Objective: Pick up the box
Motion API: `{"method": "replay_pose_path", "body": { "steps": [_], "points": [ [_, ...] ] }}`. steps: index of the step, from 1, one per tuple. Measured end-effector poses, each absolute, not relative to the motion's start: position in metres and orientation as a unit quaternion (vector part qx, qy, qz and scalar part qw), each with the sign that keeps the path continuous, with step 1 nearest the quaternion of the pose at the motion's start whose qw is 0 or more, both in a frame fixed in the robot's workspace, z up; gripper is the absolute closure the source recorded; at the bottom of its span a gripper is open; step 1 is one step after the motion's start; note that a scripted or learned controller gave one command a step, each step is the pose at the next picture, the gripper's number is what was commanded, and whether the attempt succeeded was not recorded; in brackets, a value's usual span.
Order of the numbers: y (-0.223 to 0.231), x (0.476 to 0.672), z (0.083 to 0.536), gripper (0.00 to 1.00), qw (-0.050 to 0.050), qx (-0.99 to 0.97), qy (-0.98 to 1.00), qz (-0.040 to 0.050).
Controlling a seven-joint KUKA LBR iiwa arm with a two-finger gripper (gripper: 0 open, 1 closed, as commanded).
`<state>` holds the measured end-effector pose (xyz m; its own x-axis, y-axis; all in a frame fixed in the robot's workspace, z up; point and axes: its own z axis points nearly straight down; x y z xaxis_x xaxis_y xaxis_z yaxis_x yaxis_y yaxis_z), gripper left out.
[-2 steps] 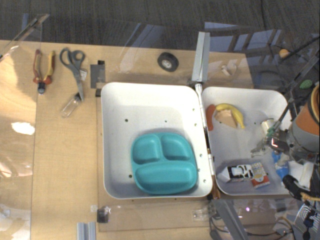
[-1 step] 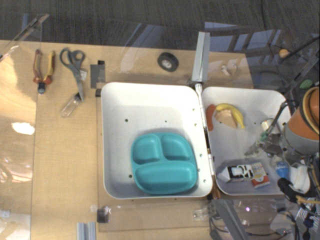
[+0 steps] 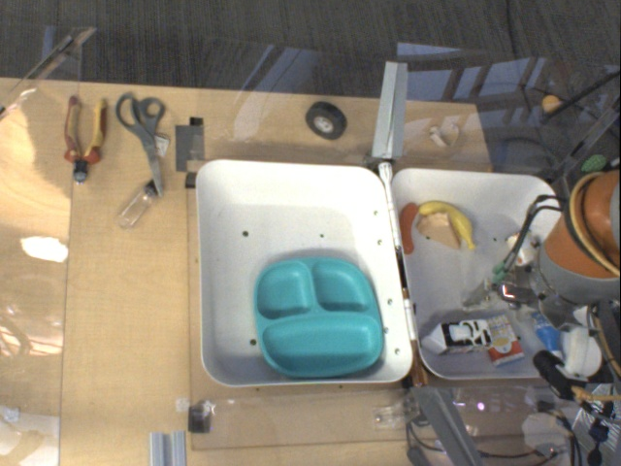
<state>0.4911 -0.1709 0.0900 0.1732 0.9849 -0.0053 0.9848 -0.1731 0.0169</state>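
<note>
The box [image 3: 475, 336], a small carton with black-and-white print and a red patch at its right end, lies flat near the front wall of the right bin [image 3: 456, 184], so it offers its broad face upward and a grasp from above would have to span its narrow sides; the gripper [image 3: 506, 284] hangs over the same bin, just behind the box and apart from it, on an arm [image 3: 587, 241] that reaches in from the right, which suits a descent from overhead rather than a push from the side; whether the gripper is spread or closed I cannot tell, since the metal parts there blur together, and nothing is seen held in it; a banana [image 3: 451, 219] rests on a pale piece further back in that bin, well apart from the box, so it should not hinder the pick; the left bin [image 3: 291, 178] holds a teal divided tray [image 3: 318, 316], irrelevant to this task; scissors [image 3: 146, 129], pliers [image 3: 81, 134] and a roll of tape [image 3: 326, 119] lie on the bench behind the bins, out of reach; the pick looks not yet made.
</note>
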Motion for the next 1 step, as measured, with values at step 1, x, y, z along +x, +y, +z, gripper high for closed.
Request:
{"method": "replay_pose_path", "body": {
  "steps": [1],
  "points": [
    [-0.1409, 0.4889, 0.1072, 0.00, 0.003, 0.716, 0.699, 0.0016]
  ]
}}
